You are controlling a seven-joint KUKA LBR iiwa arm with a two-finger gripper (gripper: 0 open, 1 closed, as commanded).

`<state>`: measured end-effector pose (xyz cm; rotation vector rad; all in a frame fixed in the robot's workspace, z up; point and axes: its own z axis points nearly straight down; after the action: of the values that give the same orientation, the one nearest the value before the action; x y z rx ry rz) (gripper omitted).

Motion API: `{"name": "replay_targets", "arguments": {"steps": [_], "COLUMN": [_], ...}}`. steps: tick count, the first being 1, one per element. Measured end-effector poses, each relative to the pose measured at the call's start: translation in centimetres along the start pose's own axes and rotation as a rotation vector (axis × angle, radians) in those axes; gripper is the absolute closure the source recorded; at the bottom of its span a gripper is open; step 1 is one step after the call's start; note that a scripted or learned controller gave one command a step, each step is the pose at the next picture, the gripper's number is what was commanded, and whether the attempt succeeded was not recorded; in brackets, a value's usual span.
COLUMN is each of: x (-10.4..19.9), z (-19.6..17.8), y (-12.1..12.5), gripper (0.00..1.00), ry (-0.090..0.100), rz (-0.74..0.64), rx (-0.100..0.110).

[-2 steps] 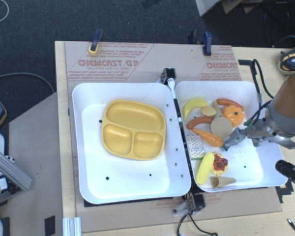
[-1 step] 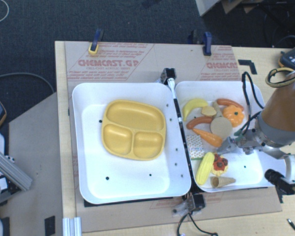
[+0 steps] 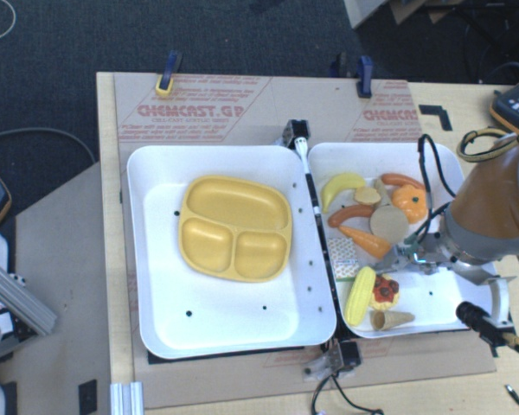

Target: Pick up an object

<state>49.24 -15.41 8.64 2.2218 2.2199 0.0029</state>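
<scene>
Right bin point(image 3: 441, 318), lower right of frame: heaped toy food, yellow plastic corn cob point(image 3: 361, 294) by divider | gripper point(image 3: 415, 256) low over heap, poised to pick | jaw state: cannot tell | left bin: yellow three-compartment plate point(image 3: 235, 228), unused

robotics lab; clamped bench point(image 3: 242, 102); cables point(image 3: 35, 137)

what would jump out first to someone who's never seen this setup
The big yellow divided plate, lying alone in the left bin, catches the eye first. Next comes the bright heap of toy food in the right bin: a banana, an orange fruit, a carrot and a corn cob. The grey and orange arm reaches over that bin from the right.
</scene>
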Motion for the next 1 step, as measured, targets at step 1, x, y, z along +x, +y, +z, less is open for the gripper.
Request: {"name": "replay_targets", "arguments": {"steps": [1], "x": [0.03], "z": [-1.12], "y": [0.1], "gripper": [1.0], "ry": [-0.001], "rz": [0.0], "rx": [-0.005]}}
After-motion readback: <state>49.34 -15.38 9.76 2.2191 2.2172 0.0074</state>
